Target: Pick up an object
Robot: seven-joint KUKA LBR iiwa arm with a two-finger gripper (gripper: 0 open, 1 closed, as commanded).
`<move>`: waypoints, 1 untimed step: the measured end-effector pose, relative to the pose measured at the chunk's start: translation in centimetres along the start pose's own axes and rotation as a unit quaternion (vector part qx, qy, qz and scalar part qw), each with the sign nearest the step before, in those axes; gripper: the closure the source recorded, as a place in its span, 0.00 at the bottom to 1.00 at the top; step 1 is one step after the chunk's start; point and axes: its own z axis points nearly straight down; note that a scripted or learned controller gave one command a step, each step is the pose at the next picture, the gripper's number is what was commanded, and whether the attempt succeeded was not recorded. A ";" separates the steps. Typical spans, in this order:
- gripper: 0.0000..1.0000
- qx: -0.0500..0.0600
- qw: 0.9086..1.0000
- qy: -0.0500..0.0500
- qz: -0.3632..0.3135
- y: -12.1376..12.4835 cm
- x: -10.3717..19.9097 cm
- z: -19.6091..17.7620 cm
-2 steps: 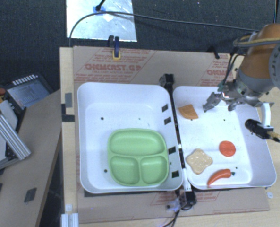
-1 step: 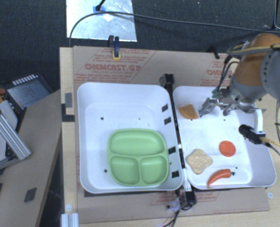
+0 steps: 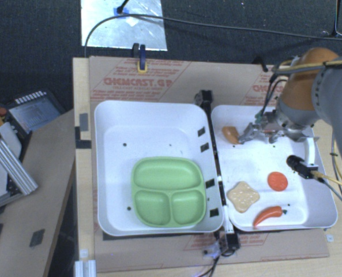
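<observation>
The right bin [image 3: 323, 209] holds a small tan-orange piece [image 3: 231, 134] at its back left, a red-orange disc [image 3: 278, 181], a beige cracker-like piece [image 3: 243, 195] and a red-orange chili pepper [image 3: 268, 214] near the front. My gripper [image 3: 252, 133] hangs low over the back of this bin, just right of the tan-orange piece, with metal fingers pointing left toward it. The gap between gripper and piece looks small, and nothing is visibly held.
The left bin [image 3: 110, 126] carries a green divided tray [image 3: 168, 190]. A black divider clip line [image 3: 210, 154] runs between the bins. Cables [image 3: 326, 178] trail along the right bin's right edge. The arm's grey body [image 3: 332, 94] looms over the back right corner.
</observation>
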 end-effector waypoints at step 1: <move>1.00 0.001 1.000 0.001 0.000 -0.1 0.1 -0.7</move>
